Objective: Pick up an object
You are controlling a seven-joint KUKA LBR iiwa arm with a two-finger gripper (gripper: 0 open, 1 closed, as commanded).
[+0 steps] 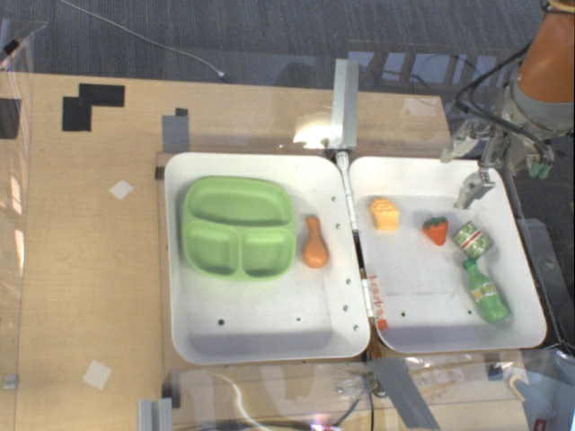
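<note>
Right bin (422,317): yellow corn-like toy (385,214) near the left wall, upright-ish; red strawberry (436,231) just right of it, apart; small green-and-white can (471,240) tilted, close beside the strawberry; green bottle (486,293) lying lengthwise below the can. Left bin (260,335): green divided tray (239,226), flat; orange pear-shaped toy (314,244) just beside its right edge.

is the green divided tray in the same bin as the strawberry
No, the green tray sits in the left bin, while the strawberry lies in the right bin.
</note>
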